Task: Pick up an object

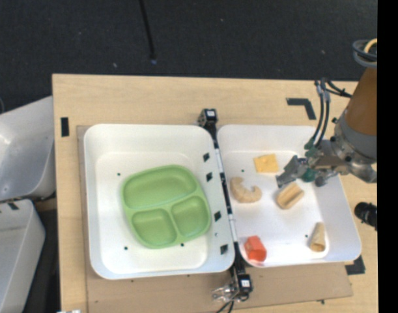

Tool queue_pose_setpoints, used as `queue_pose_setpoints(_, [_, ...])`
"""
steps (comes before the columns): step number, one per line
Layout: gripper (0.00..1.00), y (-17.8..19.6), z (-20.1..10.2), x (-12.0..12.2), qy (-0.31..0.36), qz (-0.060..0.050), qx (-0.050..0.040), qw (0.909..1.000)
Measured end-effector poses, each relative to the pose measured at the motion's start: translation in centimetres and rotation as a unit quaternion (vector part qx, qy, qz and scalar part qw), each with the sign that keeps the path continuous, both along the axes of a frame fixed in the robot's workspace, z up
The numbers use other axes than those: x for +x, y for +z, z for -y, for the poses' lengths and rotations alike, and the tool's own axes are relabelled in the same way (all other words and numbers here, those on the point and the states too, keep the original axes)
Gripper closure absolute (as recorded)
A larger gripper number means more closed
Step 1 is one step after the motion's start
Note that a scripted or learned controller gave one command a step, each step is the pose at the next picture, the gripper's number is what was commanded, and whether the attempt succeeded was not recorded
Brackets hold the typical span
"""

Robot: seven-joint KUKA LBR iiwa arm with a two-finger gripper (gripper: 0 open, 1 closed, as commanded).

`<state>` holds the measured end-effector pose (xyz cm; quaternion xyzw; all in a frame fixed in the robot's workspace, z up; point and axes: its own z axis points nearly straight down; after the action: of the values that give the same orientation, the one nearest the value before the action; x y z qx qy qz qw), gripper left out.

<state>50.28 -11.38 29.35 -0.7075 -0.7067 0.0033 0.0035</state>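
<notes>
A green tray point(165, 205) is held by the left bin point(94, 175). Food bits are held by the right bin point(335, 240), where the gripper point(301, 173) is seen above a bread roll point(289, 195); its grip cannot be told.

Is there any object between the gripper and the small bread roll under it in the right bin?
Nothing visible does. The gripper sits just above the bread roll in the right bin. The yellow cheese slice, the croissant piece, the red block and the cone-shaped piece all lie off to the sides.
</notes>
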Motion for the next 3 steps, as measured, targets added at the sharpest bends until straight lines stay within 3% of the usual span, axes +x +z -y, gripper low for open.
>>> queue_pose_setpoints(1, [0.00,0.5,0.0,0.2,0.001,0.006,-0.0008,1.0000])
queue_pose_setpoints(3, [0.00,-10.2,-1.5,0.1,0.000,0.002,-0.0001,1.0000])
